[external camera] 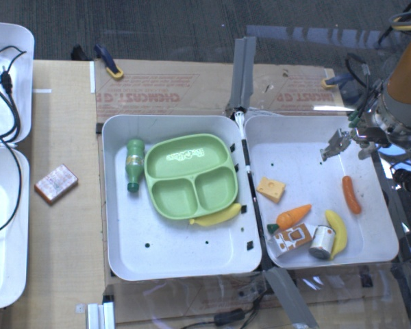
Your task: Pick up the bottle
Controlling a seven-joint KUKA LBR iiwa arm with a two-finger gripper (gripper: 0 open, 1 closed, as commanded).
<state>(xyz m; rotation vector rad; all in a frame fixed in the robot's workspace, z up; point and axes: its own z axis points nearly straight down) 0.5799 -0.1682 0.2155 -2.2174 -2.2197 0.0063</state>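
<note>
Green bottle [133, 164]: lies in left bin [116, 252], wedged between bin wall and green divided plate [190, 175].
Hand [342, 144]: above right bin [390, 245], well apart from bottle; nothing visibly held, opening not discernible.
Risk: fingers may jam against wall or plate; bottle could roll.
Surface: wooden worktop [61, 115], cardboard sheet [171, 88], dark floor behind.
</note>
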